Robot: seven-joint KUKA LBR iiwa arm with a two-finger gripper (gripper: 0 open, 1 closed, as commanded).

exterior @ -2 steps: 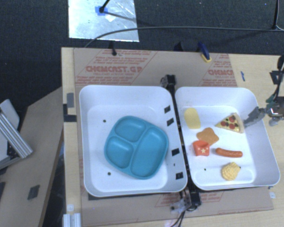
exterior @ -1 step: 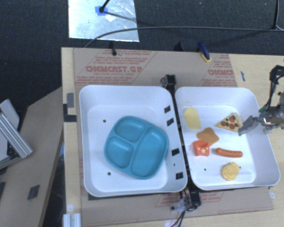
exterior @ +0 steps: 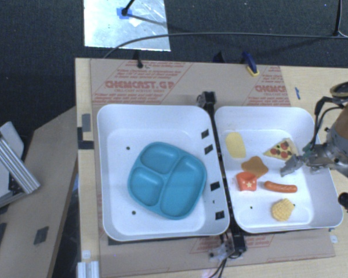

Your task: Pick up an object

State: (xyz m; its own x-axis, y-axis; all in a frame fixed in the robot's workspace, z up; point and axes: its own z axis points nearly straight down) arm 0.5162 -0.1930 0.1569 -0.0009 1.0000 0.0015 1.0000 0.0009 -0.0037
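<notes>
White plastic makes up the 2 shallow bins: the left bin (exterior: 113, 155) holds a blue divided plate (exterior: 167, 179), and the right bin (exterior: 322, 207) holds 6 toy foods. A pale yellow piece (exterior: 236, 145) lies toward the far side, with a pizza slice (exterior: 281, 149) to its right. A brown piece (exterior: 254, 166) sits just near of the yellow one, a red-orange piece (exterior: 247, 181) touches or nearly touches its near edge, a red sausage (exterior: 280, 186) lies to the right, and a yellow corn piece (exterior: 282, 209) is nearest the camera.

Reaching in from the right, the gripper (exterior: 292, 165) hangs low between the pizza slice and the sausage, seemingly with nothing in it; whether the jaws are open or closed I cannot tell at this size.

My judgement is that the sausage or the pizza slice is the likely target. To do it well, centre over 1 item, straddle the sausage across its narrow width, descend straight, and stay off the bin's right wall.
</notes>
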